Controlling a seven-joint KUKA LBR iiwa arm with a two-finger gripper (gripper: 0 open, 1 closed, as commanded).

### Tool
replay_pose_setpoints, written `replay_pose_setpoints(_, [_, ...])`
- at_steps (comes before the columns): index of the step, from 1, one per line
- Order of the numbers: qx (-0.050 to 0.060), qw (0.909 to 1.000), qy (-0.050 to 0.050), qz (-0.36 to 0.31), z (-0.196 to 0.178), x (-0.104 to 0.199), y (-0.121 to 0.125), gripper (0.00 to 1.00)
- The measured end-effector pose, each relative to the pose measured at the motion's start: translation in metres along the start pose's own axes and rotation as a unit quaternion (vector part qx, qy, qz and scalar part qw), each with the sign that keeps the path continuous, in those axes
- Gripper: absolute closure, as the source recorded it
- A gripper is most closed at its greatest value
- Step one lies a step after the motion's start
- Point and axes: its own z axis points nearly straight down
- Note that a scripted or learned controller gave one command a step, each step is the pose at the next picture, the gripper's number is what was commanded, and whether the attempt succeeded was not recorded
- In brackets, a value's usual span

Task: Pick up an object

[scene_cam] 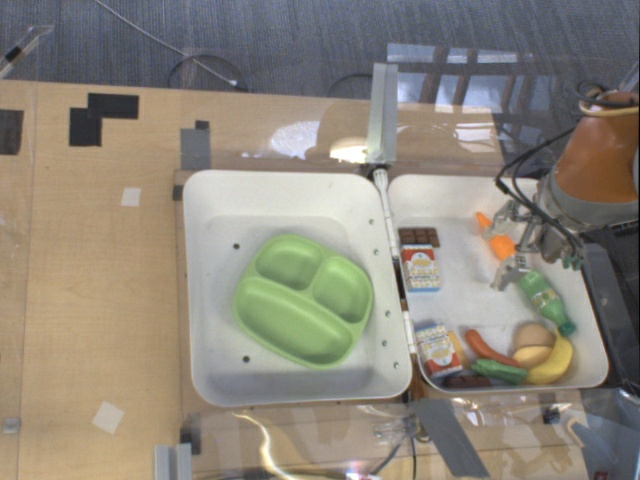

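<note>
Nearest the camera, at the front of the right bin: a banana, a potato-like lump, a red sausage, a green pepper and a small carton. Further back, a choc bar and a 2nd carton by the divider. My fingers hang over that bin's back right, just above a green bottle; can't tell if they're open or closed. Nothing visibly between them. Orange bits sit beside them. Left bin holds a green divided plate, on the table.
</note>
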Motion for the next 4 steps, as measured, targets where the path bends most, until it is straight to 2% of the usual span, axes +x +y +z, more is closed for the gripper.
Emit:
replay_pose_setpoints(1, [-0.001,1.0,0.007,0.0,0.015,0.002,0.006,0.0])
replay_pose_setpoints(2, [-0.001,0.9997,0.006,-0.023,0.015,-0.022,0.005,0.0])
replay_pose_setpoints(3, [0.0,0.9997,0.0,-0.024,0.001,-0.026,0.006,1.0])
replay_pose_setpoints(4, [0.0,0.9997,0.0,-0.025,0.001,-0.026,0.006,0.0])
